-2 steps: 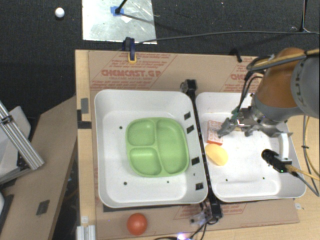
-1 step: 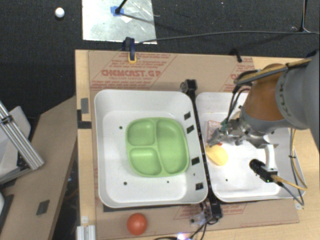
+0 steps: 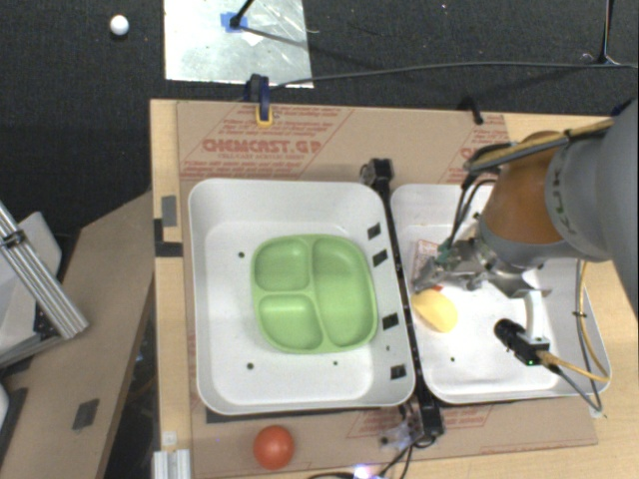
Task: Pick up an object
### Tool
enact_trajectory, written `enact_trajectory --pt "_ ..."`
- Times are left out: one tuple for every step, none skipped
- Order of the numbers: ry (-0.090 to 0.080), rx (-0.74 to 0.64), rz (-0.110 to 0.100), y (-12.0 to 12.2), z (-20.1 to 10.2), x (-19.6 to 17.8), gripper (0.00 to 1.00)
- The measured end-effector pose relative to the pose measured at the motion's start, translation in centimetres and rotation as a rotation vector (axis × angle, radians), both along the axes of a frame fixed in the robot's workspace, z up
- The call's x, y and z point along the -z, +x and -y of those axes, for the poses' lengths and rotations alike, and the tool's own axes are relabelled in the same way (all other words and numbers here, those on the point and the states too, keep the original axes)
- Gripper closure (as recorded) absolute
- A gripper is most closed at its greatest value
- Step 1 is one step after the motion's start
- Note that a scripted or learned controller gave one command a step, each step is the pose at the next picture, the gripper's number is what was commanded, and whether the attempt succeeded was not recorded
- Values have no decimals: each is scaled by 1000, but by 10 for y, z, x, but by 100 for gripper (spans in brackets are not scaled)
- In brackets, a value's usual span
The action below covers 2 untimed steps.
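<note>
Reaching into the right bin [image 3: 499, 382], the end effector [image 3: 431, 267] is hovering just above the yellow object [image 3: 436, 311]; its opening cannot be judged. A green tray [image 3: 314, 293] is lying in the left bin [image 3: 215, 267].

Two white bins [image 3: 215, 267] sit on a tan worktop [image 3: 329, 133] printed with faded red lettering. In the left bin lies a pale green tray [image 3: 314, 293]. In the right bin [image 3: 479, 372] there is a soft yellow lump [image 3: 436, 311]. The arm [image 3: 589, 193] is grey, with an orange band [image 3: 519, 200] above the wrist. A red-orange ball [image 3: 274, 446] rests by the near edge. Beyond the worktop the ground is black, with a silvery sheet [image 3: 237, 28] bearing a blue mark [image 3: 237, 21], and a small white ball [image 3: 120, 25]. A blue and yellow clip [image 3: 261, 99] grips the far edge.
</note>
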State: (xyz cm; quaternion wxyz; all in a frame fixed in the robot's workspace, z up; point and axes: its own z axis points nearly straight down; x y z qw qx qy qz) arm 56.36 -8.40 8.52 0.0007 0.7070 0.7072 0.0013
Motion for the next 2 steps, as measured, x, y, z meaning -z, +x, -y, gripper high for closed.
enact_trajectory --pt "0 0 1 0 0 -11 100" --pt "-1 -3 2 -2 0 -54 100"
